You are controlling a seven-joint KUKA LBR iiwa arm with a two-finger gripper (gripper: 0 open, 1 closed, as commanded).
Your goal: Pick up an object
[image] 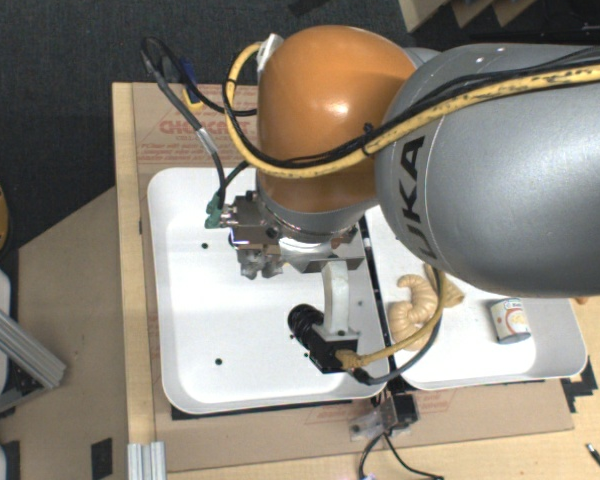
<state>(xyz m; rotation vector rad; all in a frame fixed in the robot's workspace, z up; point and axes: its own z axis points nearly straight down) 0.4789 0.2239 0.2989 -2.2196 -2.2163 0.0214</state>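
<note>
My gripper [261, 261] hangs below the orange wrist band, low over the back middle of the left bin [195, 308]. The arm's bulk hides most of it from above. In the right bin [480, 366] a beige, lumpy curled object [416, 304] lies near the divider. A small white and grey block with an orange mark [508, 320] sits further right. Nothing shows between the gripper and the bin floor beneath it.
The grey arm covers the upper right of the view and much of the right bin. A black fitting with a yellow cable [315, 338] hangs off the wrist over the left bin's front. A cardboard sheet [140, 148] lies under both bins.
</note>
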